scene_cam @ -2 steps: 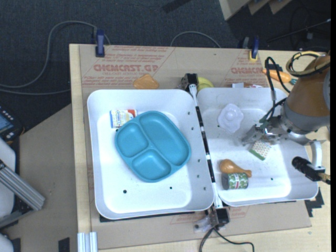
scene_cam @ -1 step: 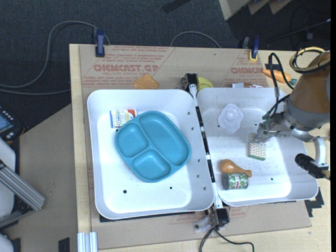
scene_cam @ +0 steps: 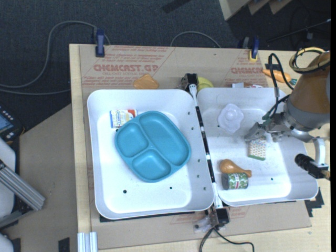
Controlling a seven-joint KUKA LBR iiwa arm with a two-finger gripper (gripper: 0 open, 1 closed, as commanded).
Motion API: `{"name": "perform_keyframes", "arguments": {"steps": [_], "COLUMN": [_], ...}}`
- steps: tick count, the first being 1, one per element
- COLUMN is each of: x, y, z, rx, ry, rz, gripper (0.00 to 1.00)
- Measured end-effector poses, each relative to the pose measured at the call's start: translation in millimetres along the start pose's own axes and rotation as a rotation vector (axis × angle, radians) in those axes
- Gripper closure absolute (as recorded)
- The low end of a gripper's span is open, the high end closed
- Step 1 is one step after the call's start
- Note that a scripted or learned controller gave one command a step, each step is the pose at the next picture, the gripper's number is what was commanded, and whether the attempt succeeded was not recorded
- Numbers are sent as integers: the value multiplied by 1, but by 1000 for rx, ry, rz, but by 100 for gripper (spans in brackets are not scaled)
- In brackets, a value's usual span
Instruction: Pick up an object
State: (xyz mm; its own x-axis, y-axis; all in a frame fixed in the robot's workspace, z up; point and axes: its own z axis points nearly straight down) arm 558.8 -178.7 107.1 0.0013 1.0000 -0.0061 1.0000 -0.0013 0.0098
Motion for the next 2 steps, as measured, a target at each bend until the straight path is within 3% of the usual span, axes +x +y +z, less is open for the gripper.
{"name": "perform_keyframes", "arguments": {"steps": [1,2], "x": [26,24], "y": [-22,-20], "z": [24,12], "rx": [16,9], "ry": [9,6], "rz": [-2,0], "gripper": [0,100]}}
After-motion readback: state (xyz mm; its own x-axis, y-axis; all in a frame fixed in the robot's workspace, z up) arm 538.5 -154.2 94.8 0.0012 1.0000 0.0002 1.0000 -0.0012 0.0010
